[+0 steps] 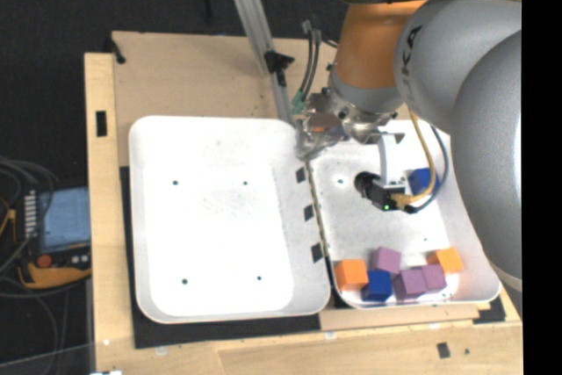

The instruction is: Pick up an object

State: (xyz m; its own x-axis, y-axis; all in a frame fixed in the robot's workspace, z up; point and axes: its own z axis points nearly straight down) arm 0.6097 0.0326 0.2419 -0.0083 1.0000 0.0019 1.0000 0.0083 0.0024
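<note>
The gripper (318,136) hangs above the right bin's (347,222) far left corner; whether it is open or closed cannot be told. Well apart, an orange block (352,273), a blue block (378,285) and purple blocks (411,283) cluster along that bin's near rim.

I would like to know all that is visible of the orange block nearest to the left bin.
The orange block is a small cube, matt, like foam or painted wood. It lies flat in the near corner of the right bin, beside its left wall. A blue block seems to touch its right side.
</note>
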